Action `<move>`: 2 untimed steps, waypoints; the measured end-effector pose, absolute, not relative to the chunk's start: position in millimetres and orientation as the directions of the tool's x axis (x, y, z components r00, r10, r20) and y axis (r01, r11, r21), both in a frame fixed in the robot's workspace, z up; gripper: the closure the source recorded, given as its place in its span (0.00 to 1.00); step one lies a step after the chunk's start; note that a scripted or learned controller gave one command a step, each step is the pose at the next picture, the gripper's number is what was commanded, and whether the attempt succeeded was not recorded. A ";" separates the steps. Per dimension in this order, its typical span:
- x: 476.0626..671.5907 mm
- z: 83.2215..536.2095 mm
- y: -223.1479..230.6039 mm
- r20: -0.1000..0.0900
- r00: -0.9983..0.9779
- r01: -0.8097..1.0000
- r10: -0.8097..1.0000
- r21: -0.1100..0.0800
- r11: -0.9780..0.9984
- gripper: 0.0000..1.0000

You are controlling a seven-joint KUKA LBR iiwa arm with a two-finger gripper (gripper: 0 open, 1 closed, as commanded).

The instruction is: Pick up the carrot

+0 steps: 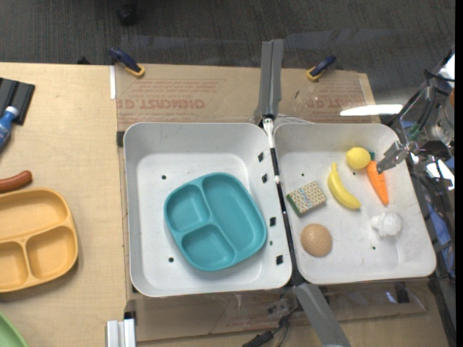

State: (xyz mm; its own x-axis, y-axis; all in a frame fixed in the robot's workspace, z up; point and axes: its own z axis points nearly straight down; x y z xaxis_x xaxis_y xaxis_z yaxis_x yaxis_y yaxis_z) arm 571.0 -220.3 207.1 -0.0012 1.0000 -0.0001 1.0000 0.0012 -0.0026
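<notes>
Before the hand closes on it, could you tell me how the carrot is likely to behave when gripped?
The carrot looks like smooth moulded plastic, so probably stiff, light and a little slippery. Its taper may let it squirt towards the thin end if pinched there. Being round, it could roll against the banana lying beside it in the right bin.

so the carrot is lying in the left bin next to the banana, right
Not quite. The camera view shows the carrot lying next to the banana in the right bin, not the left one. The left bin has the teal divided plate.
</notes>
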 end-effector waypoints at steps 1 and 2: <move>603.4 152.0 -221.8 -0.001 0.010 1.000 1.000 -0.003 -0.010 0.00; 622.4 91.4 -213.1 0.004 -0.200 0.980 0.980 -0.001 0.200 0.00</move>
State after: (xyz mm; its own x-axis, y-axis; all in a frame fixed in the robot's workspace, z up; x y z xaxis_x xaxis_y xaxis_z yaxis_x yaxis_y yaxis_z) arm 622.4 -213.1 91.4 -0.1995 0.9799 0.0040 0.9799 0.1995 -0.0010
